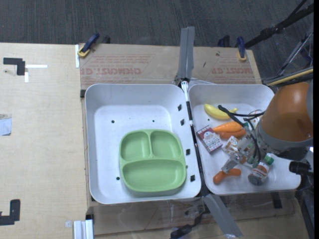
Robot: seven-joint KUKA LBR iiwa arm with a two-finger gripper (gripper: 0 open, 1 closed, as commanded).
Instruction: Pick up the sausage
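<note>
The sausage (225, 175), a short orange-red piece, lies near the front of the right bin (284, 183). My gripper (233, 159) reaches in from the right under the orange wrist band and hangs just above the sausage's right end, touching or nearly touching it. The arm's bulk hides the bin's right side.
A yellow banana (215, 112) and an orange carrot (229, 128) lie at the back of the right bin. A red-and-white packet (209, 139) sits left of the gripper and a small can (259, 174) to its right. The left bin (99, 148) holds a green divided plate (152, 161).
</note>
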